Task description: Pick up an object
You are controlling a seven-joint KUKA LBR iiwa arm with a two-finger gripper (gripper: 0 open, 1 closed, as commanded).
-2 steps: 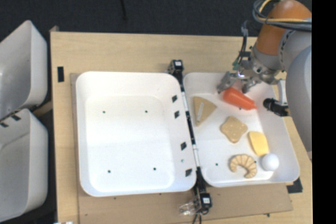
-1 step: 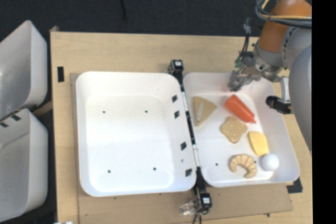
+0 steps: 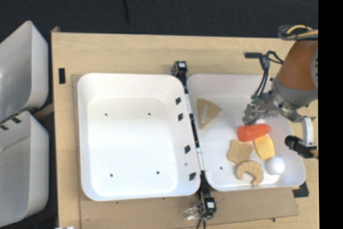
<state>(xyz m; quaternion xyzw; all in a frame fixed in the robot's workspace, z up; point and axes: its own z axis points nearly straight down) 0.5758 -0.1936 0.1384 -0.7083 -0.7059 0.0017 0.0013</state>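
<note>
The gripper [image 3: 256, 114] is seen low over the right bin [image 3: 225, 88], directly above the upper edge of an orange carrot-shaped piece [image 3: 253, 132]. Whether it is spread or closed cannot be told, since the wrist and cabling cover that part, and nothing is visibly clamped.

The orange piece is judged to be the likeliest target. It lies on its side, and its lower right end is touched by a yellow block [image 3: 264, 147]. A tan bread-like piece [image 3: 239, 151] sits just below its left end. Further down, a croissant [image 3: 250, 171] and a white ball [image 3: 275, 165] are crowded against the bin's near wall. A tan wedge [image 3: 207, 111] lies apart, near the divider between the bins. The left bin [image 3: 86, 115] carries nothing that can be made out, and both bins rest on the counter [image 3: 134, 51].

For the step to be done well, the grasp should be set across the narrow width of the orange piece rather than along its length. A spot toward its left half should be chosen, where no neighbour is pressed against it. The descent should be carried close to the bin floor before closing. The lift should be kept straight up, so that the yellow block is not dragged along. A grip on the tapered end would probably slip.
</note>
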